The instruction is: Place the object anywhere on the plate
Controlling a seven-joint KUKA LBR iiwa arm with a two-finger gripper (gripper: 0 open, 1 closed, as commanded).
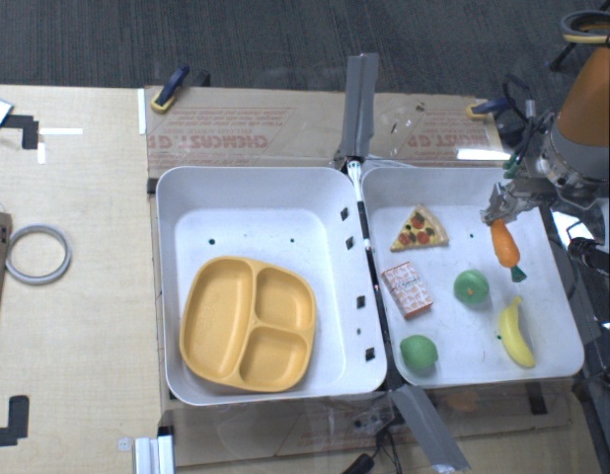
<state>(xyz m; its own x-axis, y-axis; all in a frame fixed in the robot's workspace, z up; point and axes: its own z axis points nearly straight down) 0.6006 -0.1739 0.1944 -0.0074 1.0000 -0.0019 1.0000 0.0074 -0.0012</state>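
The yellow three-compartment plate [248, 324] lies in the left bin [177, 215], toward its front. My gripper [501, 215] is over the back right part of the right bin [453, 181]. It is shut on the upper end of an orange toy carrot [505, 247], which hangs slanted below the fingers with its green tip pointing down and to the right. The plate is far to the left of the gripper, across the divider between the bins.
In the right bin lie a pizza slice [420, 229], a small red box [407, 290], two green round fruits [471, 287] [419, 353] and a banana [515, 335]. A tape roll [36, 254] sits on the bench at the left.
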